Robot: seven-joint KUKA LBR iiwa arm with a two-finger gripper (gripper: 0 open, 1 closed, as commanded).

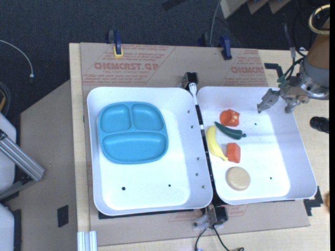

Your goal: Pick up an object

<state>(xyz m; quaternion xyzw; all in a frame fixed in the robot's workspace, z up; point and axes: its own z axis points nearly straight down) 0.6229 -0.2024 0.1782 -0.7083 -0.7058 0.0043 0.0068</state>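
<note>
Yellow banana [214, 143] lies curved beside red tomato [229, 117].

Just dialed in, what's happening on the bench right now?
The arm's gripper hangs over the far right part of the right bin, fingers spread with nothing between them. The toy food lies untouched near the bin's left side: a tomato, a green pepper, a banana, a red piece and a tan round. The left bin holds a blue divided plate.

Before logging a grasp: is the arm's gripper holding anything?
No. The gripper is open, its fingers spread with bare bin floor between them, apart from the toy foods.
</note>
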